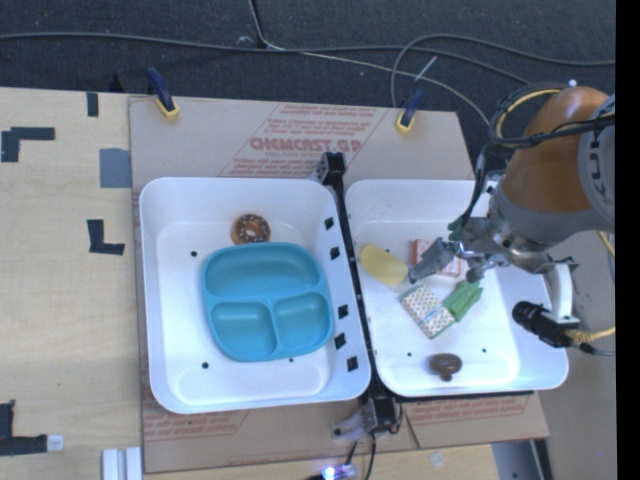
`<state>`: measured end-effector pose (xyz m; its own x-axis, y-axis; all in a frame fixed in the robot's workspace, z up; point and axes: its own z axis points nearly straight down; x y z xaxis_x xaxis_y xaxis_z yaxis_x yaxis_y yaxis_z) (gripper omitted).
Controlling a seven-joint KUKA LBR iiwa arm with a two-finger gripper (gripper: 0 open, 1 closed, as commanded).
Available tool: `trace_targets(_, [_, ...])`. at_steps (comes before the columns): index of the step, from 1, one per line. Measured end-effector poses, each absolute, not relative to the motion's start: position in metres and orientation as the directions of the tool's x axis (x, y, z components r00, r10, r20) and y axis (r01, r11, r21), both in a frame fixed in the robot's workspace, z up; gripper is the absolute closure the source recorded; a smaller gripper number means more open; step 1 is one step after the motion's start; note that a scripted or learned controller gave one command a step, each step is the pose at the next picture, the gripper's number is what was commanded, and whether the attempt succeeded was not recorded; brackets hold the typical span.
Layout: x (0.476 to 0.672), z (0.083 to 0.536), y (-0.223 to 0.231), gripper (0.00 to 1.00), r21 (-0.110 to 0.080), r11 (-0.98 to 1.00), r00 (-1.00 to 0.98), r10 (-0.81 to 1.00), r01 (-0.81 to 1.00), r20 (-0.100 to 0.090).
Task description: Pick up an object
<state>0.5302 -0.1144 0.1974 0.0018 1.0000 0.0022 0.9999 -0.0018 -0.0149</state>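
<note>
The grey two-finger gripper (437,261) hangs right of centre, how far open cannot be told, above a crowded red-and-white carton (447,255), checkered packet (428,310) and green piece (464,299); it may snag two or slip.

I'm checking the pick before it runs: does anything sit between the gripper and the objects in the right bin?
Nothing visible does. The gripper hangs directly over the cluster in the right bin: the yellow object, the patterned packet and the green item lie right by it, uncovered. The brown object lies apart, nearer the front wall.

arm (545,203): grey housing | orange band | black cable loop
</note>
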Motion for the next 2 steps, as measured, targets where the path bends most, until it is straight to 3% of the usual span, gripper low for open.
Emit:
trace_targets(1, [0.533, 0.204, -0.114, 0.0, -0.002, 0.002, -0.002, 1.0, 1.0, 0.001])
trace_targets(2, [0.522, 0.146, -0.113, 0.0, -0.008, 0.001, -0.001, 1.0, 1.0, 0.001])
